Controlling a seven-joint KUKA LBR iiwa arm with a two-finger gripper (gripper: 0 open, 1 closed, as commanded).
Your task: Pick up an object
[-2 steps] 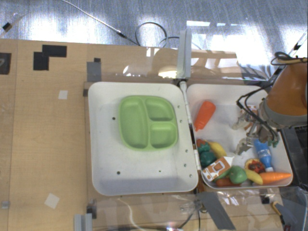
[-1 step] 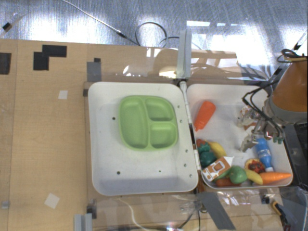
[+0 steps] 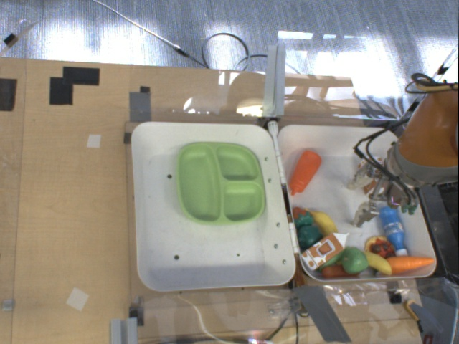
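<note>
My gripper (image 3: 361,196) hangs over the right bin (image 3: 337,149), on its right side, with its two metal fingers (image 3: 357,180) spread open. Only white bin floor shows between them. A blue bottle (image 3: 392,228) lies just to the lower right of the gripper, close to its nearer finger. An orange carrot-shaped toy (image 3: 305,170) lies on the bin's left side, well apart from the gripper. Along the bin's front edge sit a teal piece (image 3: 307,229), a yellow banana (image 3: 323,222), a small printed box (image 3: 323,251), a green pepper (image 3: 353,260) and a long orange carrot (image 3: 410,264).
The left bin (image 3: 158,256) holds a green divided plate (image 3: 219,182). A raised divider (image 3: 284,192) separates the two bins. The arm's orange band (image 3: 434,131) and cables stand over the right bin's far right corner. A dark red fruit (image 3: 380,248) lies by the blue bottle.
</note>
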